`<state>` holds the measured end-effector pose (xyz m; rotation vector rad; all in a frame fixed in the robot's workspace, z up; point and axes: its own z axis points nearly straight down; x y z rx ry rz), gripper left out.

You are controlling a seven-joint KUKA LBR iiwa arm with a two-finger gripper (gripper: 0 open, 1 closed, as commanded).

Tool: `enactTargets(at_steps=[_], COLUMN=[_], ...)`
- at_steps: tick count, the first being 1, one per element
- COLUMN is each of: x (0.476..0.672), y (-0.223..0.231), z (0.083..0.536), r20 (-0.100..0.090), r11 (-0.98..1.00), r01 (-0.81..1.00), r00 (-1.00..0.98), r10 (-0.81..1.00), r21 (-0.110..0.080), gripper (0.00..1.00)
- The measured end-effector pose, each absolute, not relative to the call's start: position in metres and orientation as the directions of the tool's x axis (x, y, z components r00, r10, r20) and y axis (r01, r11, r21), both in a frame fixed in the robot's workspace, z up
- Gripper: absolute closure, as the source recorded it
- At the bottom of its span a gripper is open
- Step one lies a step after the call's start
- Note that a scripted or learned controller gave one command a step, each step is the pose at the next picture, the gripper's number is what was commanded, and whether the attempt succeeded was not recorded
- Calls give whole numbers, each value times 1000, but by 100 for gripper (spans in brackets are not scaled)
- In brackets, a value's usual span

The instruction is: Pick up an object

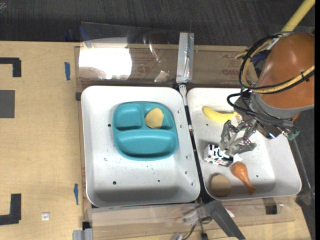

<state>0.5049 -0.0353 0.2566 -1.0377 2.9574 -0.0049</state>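
White bin (pixel 280 181) on the right, where we see the gripper (pixel 236 143) poised just above a black-and-white toy (pixel 217 155), jaws spread and grasping nothing; we judge the approach under way, with descent and closing due next.

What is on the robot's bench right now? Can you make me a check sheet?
Surface: two white bins, left bin and right bin, side by side.
Job's things: banana, black-and-white toy, orange pear-shaped toy, brown ball in right bin.
Clutter: teal divided plate holding a yellow lump in left bin.
Grippers: pincer low over the black-and-white toy.
Cables: black and yellow loops on the arm.
Surroundings: cardboard, blue tape marks.
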Motion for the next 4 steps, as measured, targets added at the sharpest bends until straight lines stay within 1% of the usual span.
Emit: enactTargets(at_steps=[1, 2, 3, 4], x=[570, 509, 509, 554], y=[-75, -97, -97, -75], z=[300, 313, 313, 216], r20=[-6, -2, -2, 0], r11=[546, 695, 695, 870], r01=[-838, -719, -719, -493], r00=[-545, -695, -695, -870], r10=[-838, -719, -719, -493], r21=[-5, 0, 1, 4], gripper=[100, 100, 0, 0])
